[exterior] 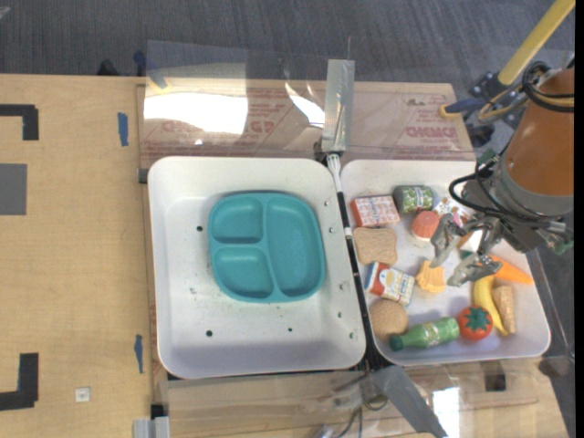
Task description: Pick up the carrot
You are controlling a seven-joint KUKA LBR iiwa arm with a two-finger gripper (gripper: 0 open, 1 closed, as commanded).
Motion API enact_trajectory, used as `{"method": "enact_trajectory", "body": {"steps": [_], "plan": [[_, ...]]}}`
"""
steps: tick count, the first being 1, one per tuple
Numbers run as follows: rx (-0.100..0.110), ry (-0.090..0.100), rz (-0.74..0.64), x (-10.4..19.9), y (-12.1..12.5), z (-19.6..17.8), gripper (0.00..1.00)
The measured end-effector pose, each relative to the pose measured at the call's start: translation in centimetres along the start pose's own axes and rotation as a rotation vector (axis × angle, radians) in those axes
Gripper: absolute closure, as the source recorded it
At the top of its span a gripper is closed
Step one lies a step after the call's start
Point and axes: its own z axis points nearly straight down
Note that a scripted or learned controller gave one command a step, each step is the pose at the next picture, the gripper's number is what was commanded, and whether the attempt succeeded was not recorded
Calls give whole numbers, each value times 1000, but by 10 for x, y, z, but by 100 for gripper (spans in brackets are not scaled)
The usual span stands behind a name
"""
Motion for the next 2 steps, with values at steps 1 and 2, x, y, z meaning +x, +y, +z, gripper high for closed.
{"method": "enact_trajectory", "body": {"steps": [1, 2], "plan": [[1, 2, -176, 67, -59, 9, 100], [-4, 4, -13, 46, -34, 33, 100]]}}
